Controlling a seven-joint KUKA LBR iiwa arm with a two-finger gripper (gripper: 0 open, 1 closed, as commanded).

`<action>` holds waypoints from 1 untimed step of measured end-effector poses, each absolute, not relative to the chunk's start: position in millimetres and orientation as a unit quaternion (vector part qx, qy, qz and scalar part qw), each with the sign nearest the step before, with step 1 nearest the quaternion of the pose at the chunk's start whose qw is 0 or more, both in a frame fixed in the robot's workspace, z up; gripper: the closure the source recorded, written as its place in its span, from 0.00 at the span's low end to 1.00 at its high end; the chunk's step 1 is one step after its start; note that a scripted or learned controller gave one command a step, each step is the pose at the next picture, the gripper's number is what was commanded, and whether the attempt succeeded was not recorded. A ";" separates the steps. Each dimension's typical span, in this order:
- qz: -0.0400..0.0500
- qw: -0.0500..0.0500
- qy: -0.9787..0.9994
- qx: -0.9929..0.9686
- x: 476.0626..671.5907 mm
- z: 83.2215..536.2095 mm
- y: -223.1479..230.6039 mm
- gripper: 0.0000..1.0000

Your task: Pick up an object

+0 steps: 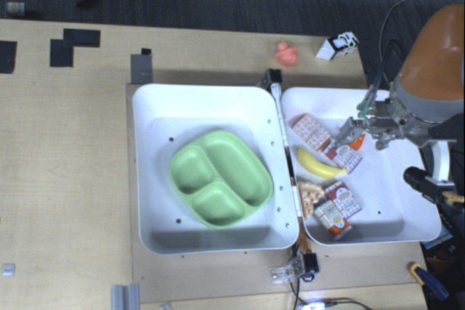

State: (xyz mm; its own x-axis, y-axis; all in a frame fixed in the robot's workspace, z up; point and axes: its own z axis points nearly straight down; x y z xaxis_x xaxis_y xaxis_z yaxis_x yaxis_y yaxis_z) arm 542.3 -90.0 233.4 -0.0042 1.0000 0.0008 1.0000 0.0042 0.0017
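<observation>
The right bin [407,225] holds several small things. A yellow banana [317,164] lies near its left wall, and a red and white carton [312,131] sits above it. A second carton [347,155] lies just right of the banana, with two more cartons [338,207] at the front left. A tan snack [310,194] rests by the divider. My gripper [360,141] hangs over the second carton, just above it. It is open, and I see nothing held between its fingers.
In the left bin [149,156] lies a green divided plate [220,176]. A pink toy [288,53] and a small black and white box [338,45] lie on the bench behind the bins. The grey arm with its orange band [434,58] covers the right bin's far right corner.
</observation>
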 end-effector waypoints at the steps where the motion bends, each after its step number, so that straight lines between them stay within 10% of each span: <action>1: 0.004 0.005 0.709 0.706 613.0 106.6 -109.0 0.00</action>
